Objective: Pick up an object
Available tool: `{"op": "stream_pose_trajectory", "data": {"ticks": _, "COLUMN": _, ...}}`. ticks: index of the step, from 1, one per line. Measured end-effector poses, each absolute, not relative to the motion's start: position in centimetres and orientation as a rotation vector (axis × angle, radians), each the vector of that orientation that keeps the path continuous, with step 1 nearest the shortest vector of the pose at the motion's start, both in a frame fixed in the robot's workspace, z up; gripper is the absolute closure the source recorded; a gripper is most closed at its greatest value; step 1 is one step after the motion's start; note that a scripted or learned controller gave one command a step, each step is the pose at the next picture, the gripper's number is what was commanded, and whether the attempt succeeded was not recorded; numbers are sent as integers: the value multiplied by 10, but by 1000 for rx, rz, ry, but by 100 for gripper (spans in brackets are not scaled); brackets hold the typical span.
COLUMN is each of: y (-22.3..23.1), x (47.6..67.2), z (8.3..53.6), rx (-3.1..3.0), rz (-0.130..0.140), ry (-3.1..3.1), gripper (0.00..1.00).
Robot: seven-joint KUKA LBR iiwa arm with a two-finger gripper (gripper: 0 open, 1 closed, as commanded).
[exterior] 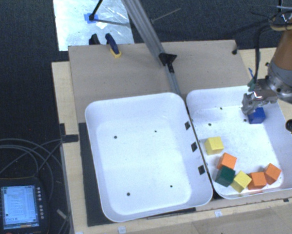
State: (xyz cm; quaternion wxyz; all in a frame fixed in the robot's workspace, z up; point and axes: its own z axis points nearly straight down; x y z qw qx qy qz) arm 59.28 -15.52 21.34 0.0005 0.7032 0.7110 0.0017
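A grey arm with an orange band (291, 54) is seen reaching in from the right over the right bin (288, 140). The gripper (252, 105) is placed low over the far part of that bin, with a blue cube (256, 115) directly beside and just nearer than its tip, touching or nearly touching in this view. Whether the jaws are released, clenched or around the cube cannot be told; the tip is small and blurred, and the cube is not clearly seen between them.

The blue cube is judged the likely target, being the nearest thing to the jaws. It lies a touch toward the near side and slightly right of the tip, so only a short shift toward the near edge, or a straight descent, would be needed. No long axis is offered by a cube; face alignment matters more.

Other blocks are gathered well apart at the near end of the right bin: a yellow cube (214, 144), an orange cube (227, 161), a green cube (225, 175), another yellow block (242, 180), and two orange blocks (265, 176) by the near right corner. The left bin (99, 144) sits alongside on the tabletop (130, 68). A teach pendant (16, 208) lies far left.
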Motion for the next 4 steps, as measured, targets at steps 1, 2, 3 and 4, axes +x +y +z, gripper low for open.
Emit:
{"op": "stream_pose_trajectory", "data": {"ticks": 1, "y": -103, "x": 618, "z": 226, "rx": 2207, "rz": 8, "ry": 2233, "gripper": 100}}
{"op": "stream_pose_trajectory", "data": {"ticks": 2, "y": -42, "x": 630, "z": 226, "rx": 2208, "rz": 7, "ry": 2234, "gripper": 100}}
{"op": "stream_pose_trajectory", "data": {"ticks": 3, "y": 16, "x": 636, "z": 230, "rx": 2208, "rz": 7, "ry": 2234, "gripper": 100}}
{"op": "stream_pose_trajectory", "data": {"ticks": 4, "y": 68, "x": 648, "z": 247, "rx": 2208, "rz": 9, "ry": 2233, "gripper": 100}}
